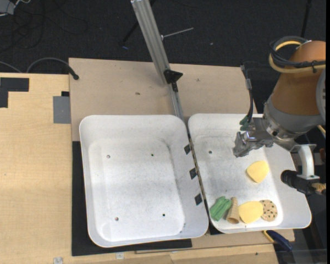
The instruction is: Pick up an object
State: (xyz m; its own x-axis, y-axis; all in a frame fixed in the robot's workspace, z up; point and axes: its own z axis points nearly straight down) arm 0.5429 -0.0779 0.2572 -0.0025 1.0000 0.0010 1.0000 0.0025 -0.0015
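The right bin [220, 131] holds several small items. A yellow rounded piece [258, 171] lies near its middle right. Along the near edge lie a green ridged piece [220, 207], a tan cone [232, 210], a second yellow piece [250, 212] and a chocolate-chip cookie [268, 210]. My gripper [243, 146] hangs over the right bin's upper middle, just up and left of the first yellow piece. I see nothing between its fingers, and their spread is unclear from this angle.
The left bin [93, 131] sits beside the right one, separated by a divider with black clips [193, 172]. A slanted aluminium rail [154, 43] rises behind the bins. The arm's orange band [300, 87] is at the far right.
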